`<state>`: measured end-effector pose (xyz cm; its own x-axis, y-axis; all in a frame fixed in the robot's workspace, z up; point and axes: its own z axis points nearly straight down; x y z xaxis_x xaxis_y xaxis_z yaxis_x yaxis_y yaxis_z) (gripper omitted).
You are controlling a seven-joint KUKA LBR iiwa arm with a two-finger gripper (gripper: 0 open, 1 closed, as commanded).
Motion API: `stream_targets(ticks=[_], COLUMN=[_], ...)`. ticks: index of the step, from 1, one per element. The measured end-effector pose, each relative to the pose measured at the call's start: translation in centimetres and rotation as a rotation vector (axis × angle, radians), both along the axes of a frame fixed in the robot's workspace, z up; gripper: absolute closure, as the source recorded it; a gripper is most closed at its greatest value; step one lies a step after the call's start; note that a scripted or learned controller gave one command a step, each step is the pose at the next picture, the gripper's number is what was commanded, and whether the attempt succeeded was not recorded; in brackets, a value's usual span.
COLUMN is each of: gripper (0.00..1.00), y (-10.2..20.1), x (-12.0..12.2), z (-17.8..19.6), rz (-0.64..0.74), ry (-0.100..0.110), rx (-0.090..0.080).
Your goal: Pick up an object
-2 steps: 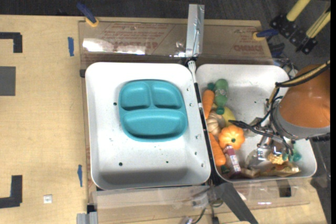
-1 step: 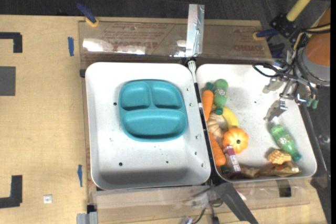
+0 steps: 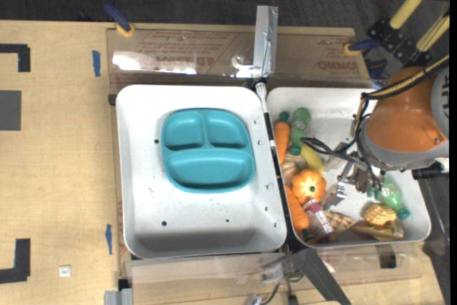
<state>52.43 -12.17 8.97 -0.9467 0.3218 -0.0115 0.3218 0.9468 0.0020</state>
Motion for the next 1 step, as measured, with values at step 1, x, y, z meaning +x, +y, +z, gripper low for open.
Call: stream_targets(ticks=[1], gripper=[0.0], y=[-3.39], x=[4.61], z=[7.24], rz=[-0.046], ry=[-0.001], rx=[0.0])
